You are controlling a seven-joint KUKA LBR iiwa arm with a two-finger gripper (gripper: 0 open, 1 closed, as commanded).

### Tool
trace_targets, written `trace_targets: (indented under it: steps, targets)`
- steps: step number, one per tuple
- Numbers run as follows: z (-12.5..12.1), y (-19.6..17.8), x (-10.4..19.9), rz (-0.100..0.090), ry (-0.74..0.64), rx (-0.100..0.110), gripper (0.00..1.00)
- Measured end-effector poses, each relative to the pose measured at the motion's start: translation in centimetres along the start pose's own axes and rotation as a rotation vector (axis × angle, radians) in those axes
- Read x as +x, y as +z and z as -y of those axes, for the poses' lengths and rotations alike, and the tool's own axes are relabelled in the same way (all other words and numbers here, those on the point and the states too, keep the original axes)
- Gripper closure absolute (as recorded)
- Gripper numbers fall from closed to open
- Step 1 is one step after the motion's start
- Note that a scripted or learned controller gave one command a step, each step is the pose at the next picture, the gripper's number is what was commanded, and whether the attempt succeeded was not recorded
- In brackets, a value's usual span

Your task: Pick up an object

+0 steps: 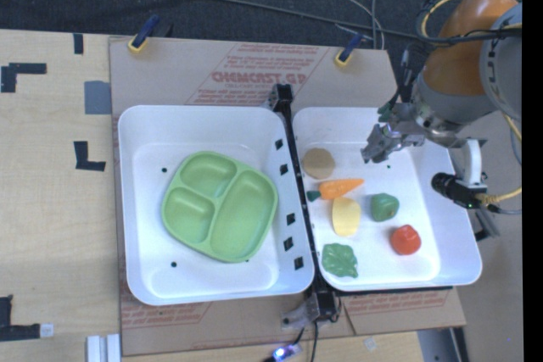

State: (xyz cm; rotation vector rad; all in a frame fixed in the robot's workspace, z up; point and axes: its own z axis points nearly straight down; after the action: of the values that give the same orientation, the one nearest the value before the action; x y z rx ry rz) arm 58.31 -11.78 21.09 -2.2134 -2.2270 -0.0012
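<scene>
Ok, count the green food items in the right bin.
2. A green pepper sits right of the yellow piece; a leafy green lies near the right bin's front edge. None seem hidden.

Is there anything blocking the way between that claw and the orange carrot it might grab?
Nothing visible does. The gripper hovers over the right bin, up and to the right of the carrot, with bare white floor between them. The tan round piece lies left of that path, the green pepper below it.

I see a grey arm [488, 85] | glossy orange band [471, 30] above wrist | yellow and black cables looping off band | dark metal gripper [379, 146] below wrist
</scene>
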Motion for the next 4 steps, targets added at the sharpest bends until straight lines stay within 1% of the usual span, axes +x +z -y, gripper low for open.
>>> trace_targets:
  steps: [1,2,3,4]
  targets:
    - [0.2,0.8,5.7,0.001,0.0,0.001,1.0]
    - [0.1,-0.5,10.7,0.0,-0.001,-0.001,1.0]
    - [-0.8,-0.7,16.7,0.001,-0.001,0.0,1.0]
    - [0.6,-0.9,22.0,0.001,-0.001,0.002,1.0]
